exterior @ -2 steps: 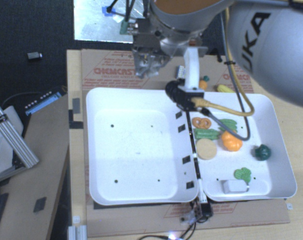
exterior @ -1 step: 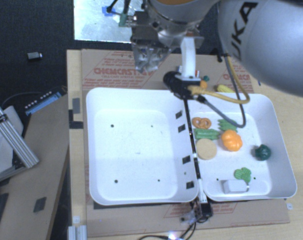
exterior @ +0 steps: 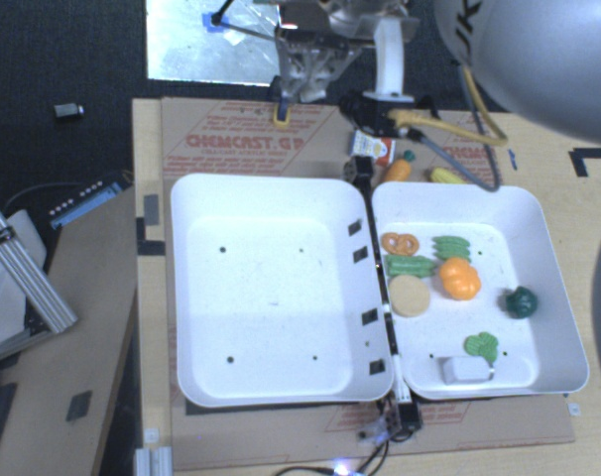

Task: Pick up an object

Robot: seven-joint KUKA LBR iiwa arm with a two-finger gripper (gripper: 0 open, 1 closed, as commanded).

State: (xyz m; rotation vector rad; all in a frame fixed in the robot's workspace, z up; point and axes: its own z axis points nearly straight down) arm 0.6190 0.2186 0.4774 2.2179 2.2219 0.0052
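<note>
The tool (exterior: 302,85) hangs above the desk (exterior: 231,137) beyond both bins; how wide it stands I cannot tell. The right bin (exterior: 548,266) holds an orange fruit (exterior: 459,280), pretzel (exterior: 400,243), green pods (exterior: 451,247) and a dark green piece (exterior: 521,302).

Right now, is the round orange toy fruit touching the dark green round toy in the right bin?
Apart. The camera view shows bare white bin floor between the round orange toy fruit and the dark green round toy.

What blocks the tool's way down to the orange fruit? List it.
Nothing visible. The tool hangs beyond the bins' far edge, and the orange fruit lies open from above in the right bin, with a tan disc and green pods beside it.
</note>
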